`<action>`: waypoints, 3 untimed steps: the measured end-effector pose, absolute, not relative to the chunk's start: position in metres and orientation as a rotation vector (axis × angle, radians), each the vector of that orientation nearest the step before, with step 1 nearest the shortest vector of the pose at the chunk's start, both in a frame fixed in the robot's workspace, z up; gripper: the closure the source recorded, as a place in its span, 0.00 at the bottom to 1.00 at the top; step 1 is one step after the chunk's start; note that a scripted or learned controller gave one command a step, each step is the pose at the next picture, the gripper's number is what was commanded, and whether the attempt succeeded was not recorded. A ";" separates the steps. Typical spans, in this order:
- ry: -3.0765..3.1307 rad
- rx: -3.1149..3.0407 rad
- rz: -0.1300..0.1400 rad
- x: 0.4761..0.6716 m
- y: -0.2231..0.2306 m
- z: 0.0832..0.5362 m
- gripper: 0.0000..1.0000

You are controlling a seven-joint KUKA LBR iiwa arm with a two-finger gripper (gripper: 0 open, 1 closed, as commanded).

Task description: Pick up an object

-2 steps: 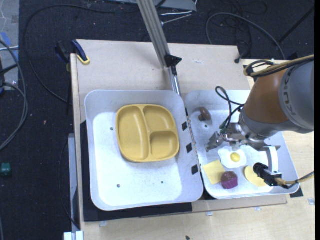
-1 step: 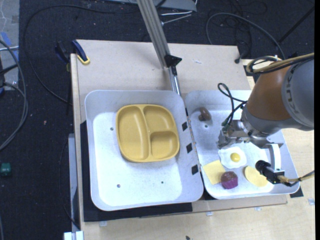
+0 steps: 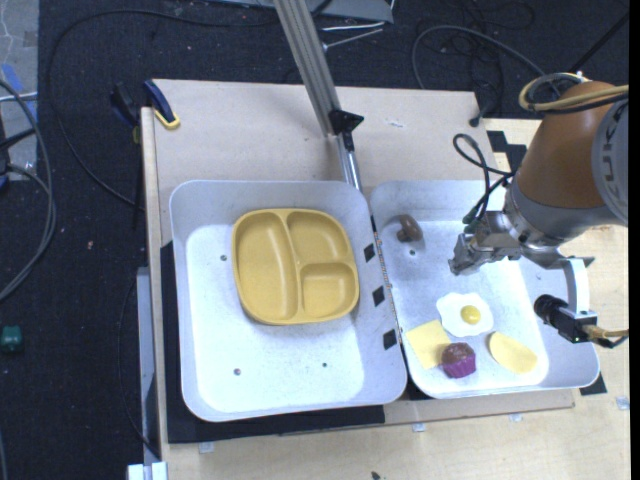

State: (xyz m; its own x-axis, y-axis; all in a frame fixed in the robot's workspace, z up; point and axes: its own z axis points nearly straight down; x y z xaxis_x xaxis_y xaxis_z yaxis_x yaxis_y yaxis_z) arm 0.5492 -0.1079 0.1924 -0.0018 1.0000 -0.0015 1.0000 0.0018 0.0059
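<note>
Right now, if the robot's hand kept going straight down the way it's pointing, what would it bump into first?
Probably the bare white floor of the right bin, just above the fried egg. The hand hangs over that spot, though its height is hard to judge from this view.

Even, fairly bright overhead light washes my two shallow white plastic bins (image 3: 200,368) nearly flat, with mild glare. Shadows stay short and soft. The dark floor (image 3: 80,268) goes murky. Everything looks slightly soft and grainy.
</note>
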 end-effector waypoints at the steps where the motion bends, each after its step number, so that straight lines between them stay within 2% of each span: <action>1: 2.221 2.213 0.006 0.553 -0.102 0.254 1.00; 2: 2.223 2.217 0.002 0.554 -0.102 0.272 1.00; 3: 2.228 2.212 0.003 0.577 -0.047 0.272 1.00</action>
State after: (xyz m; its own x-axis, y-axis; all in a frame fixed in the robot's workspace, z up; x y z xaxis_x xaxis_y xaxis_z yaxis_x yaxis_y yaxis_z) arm 0.5771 -0.0465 0.2720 -0.0075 1.0000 -0.0002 1.0000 0.0075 0.0028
